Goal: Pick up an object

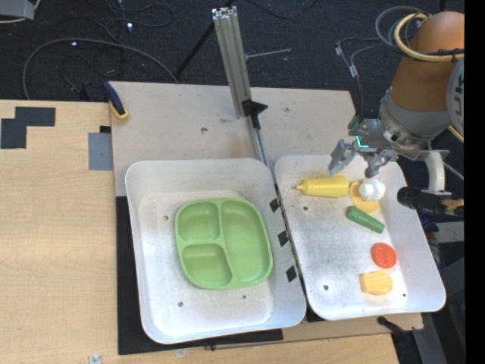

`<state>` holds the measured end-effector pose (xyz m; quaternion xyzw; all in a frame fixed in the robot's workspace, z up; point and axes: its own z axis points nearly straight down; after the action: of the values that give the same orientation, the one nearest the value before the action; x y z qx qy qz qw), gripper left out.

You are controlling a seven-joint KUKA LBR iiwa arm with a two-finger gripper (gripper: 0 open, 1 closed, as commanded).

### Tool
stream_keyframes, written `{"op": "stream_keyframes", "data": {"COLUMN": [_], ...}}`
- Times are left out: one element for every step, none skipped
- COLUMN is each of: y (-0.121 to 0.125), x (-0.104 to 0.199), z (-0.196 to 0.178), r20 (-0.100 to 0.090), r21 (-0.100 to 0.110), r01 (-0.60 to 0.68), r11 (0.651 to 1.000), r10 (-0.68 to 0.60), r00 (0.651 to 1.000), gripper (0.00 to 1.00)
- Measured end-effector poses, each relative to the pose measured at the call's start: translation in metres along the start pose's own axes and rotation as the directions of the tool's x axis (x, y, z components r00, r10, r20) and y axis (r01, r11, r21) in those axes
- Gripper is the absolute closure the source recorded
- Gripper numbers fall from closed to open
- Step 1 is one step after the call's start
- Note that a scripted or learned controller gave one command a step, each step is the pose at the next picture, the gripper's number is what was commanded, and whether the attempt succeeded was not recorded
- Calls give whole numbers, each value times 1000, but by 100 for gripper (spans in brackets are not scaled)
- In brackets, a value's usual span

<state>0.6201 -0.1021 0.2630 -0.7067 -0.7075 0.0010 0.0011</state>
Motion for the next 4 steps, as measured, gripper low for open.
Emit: {"op": "stream_keyframes", "data": {"y": [0, -2, -12, -12], "x": [0, 0, 5, 10], "z": [-1, 42, 92, 156], "r20": [0, 0, -1, -1], "r21": [-2, 4, 6, 6], "r01": [0, 0, -1, -2], "r11": [1000, 1000, 1000, 1000], "r10": [0, 0, 1, 2], "r00": [1000, 1000, 1000, 1000], "gripper": [0, 0, 0, 0]}}
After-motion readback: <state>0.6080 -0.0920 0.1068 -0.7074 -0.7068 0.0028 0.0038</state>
